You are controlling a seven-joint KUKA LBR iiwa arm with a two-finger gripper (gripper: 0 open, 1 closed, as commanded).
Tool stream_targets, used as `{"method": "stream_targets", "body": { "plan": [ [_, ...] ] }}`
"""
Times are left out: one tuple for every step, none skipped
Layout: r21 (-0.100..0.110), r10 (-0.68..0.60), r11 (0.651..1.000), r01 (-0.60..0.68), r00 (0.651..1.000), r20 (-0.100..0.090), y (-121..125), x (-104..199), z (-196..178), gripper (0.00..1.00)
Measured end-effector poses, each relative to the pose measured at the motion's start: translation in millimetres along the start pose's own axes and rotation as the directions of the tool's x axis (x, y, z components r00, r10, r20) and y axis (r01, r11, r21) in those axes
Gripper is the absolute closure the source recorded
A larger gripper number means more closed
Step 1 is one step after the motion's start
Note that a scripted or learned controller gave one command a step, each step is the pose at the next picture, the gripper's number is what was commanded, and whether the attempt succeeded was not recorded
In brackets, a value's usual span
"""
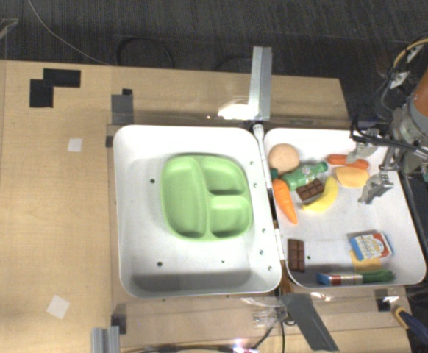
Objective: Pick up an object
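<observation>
Orange toy food [352, 176] in right bin [405, 226], just left of our pincer [369, 173], long axis running left-right. Pincer fingers apart, nothing between them, hanging above bin's upper right. We judge short leftward shift, then descent.

toy foods [313, 186], clustered, right bin [401, 219]

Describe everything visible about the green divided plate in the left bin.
The green divided plate is pale green, plastic-looking, with rounded corners and three compartments: one long on its left, two smaller on its right. It lies flat, right side up, near the middle of the left bin. Nothing sits in it.
</observation>
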State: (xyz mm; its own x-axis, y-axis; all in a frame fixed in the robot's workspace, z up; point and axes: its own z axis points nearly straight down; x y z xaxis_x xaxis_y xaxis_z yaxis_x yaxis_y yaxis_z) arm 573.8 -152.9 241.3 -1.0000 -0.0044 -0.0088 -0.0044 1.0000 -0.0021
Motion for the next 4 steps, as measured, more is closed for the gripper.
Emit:
{"method": "stream_targets", "body": {
  "plan": [
    [-0.004,0.016,1.000,-0.016,1.000,-0.006,30,-58,138,0.00],
    [-0.001,0.096,0.995,-0.096,0.995,0.007,33,-22,152,0.00],
    [-0.002,0.173,0.985,-0.173,0.985,0.008,33,23,150,0.00],
    [-0.001,0.166,0.986,-0.166,0.986,0.020,34,18,137,1.00]
  ]
}}
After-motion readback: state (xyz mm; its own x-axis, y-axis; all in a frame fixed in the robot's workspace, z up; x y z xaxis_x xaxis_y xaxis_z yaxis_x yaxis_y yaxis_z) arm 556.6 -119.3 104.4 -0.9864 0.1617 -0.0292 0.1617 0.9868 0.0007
